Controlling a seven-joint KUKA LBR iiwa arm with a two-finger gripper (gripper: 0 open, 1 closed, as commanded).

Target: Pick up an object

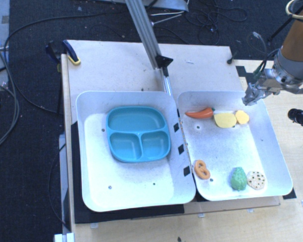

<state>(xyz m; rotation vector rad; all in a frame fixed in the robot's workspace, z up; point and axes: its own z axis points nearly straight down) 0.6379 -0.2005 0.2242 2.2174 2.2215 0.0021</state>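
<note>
Along the lower edge of the right bin (272,150), in the lower right of the frame, a speckled cookie (256,180) lies just beside a green leafy piece (238,178), with an orange pretzel (201,169) near the bin's lower left corner. To the left, the second white bin (91,185) carries a blue three-compartment tray (139,133), sitting flat toward its upper half. Higher in the right bin, an orange carrot (200,113), a yellow rounded piece (225,120) and a smaller yellow piece (242,117) line up close together near the top wall. Above that bin's upper right corner, the grey arm's claw (251,97) hangs over the rim, clear of every object; whether its fingers stand apart or together cannot be told. Both bins rest on the pale table (202,64), where a slanted metal pole (144,26) crosses the upper centre of the frame.
</note>
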